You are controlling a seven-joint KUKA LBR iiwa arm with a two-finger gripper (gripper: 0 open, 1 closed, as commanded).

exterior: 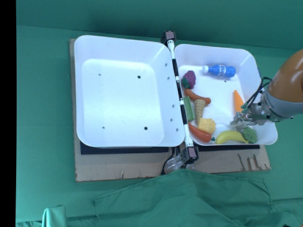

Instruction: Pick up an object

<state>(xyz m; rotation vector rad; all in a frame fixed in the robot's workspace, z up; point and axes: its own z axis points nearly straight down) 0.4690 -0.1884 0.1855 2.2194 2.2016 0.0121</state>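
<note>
Green cloth covers the bench, where two shallow white bins sit side by side on brown cardboard, the left bin (pixel 94 51) at frame centre-left and the right bin (pixel 246 60) at centre-right. Reaching in from the right edge, the gripper (pixel 242 119) hangs low over the right bin's lower right corner, just beside an orange carrot (pixel 238 100), a yellow banana (pixel 231 136) and a green broccoli (pixel 250 135); how its grasp stands cannot be told. Further left lie a blue bottle (pixel 220 70), purple grapes (pixel 189 79), a sausage (pixel 197 96), a cucumber (pixel 189 109), a cone (pixel 200 108), corn (pixel 206 125) and a red pepper (pixel 199 133).
</note>
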